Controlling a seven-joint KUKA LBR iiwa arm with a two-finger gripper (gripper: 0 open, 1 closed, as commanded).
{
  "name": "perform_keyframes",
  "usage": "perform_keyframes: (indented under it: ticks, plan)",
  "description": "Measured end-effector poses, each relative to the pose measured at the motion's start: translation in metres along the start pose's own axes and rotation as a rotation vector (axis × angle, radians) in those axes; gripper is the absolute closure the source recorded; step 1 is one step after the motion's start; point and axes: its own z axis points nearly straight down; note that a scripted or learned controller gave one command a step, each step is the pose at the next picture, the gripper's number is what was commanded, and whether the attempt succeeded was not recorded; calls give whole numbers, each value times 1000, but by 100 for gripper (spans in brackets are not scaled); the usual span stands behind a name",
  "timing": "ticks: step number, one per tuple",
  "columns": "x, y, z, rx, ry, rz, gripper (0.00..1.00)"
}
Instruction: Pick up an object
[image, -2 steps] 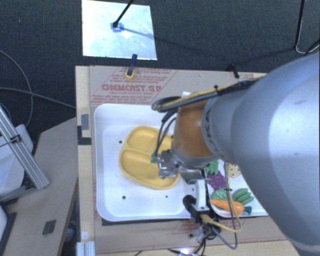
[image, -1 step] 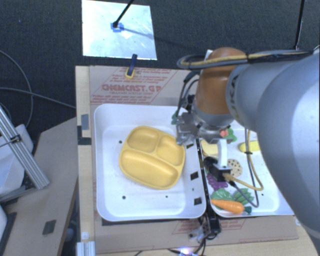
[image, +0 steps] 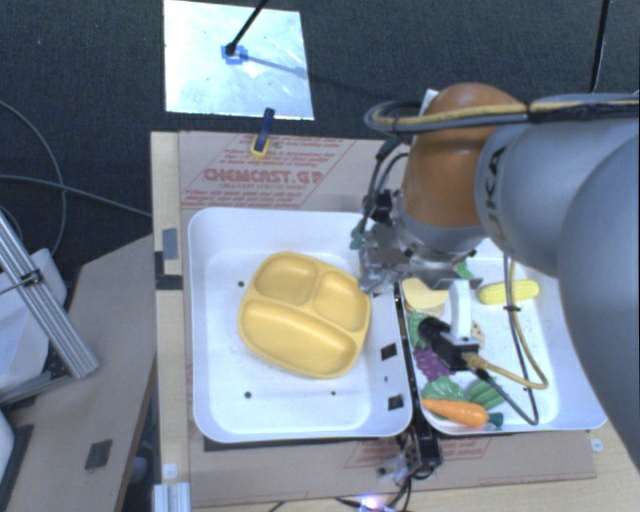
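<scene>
Two white bins (image: 200, 300): jaws hidden under the wrist, state unclear, above toy food (image: 455, 385) in the right bin.

Even, bright overhead light, moderately soft picture

The white bins (image: 205, 330) are nearly blown out, shadows beneath the yellow tray (image: 303, 312) are faint, a reflective sheet (image: 238, 60) at top glares pale blue, and the near arm (image: 560, 170) looks blurred and oversized.
</scene>
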Motion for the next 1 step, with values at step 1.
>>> perform_keyframes:
  ticks: [1]
  plan:
    - [69, -63, -5, 6, 2, -7, 100]
